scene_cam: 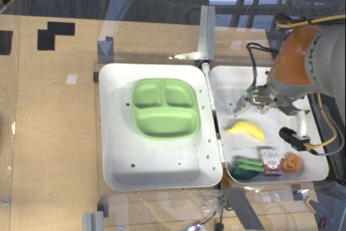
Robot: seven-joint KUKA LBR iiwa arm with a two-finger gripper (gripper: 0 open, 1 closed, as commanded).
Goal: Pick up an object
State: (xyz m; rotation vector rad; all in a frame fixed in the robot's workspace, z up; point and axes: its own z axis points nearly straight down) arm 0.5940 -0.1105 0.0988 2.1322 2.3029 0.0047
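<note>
One thing matters here: the banana (246, 130) lies in the right bin (227, 84) just below the open, empty end effector (244, 105), its long axis running left-right, so I'd guess a short drop lands on it.

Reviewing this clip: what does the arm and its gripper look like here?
A bulky grey arm with a rounded orange band above the wrist. Black cables loop along it. The gripper is small, metallic, with thin silver fingers and a green spot near its base.
</note>
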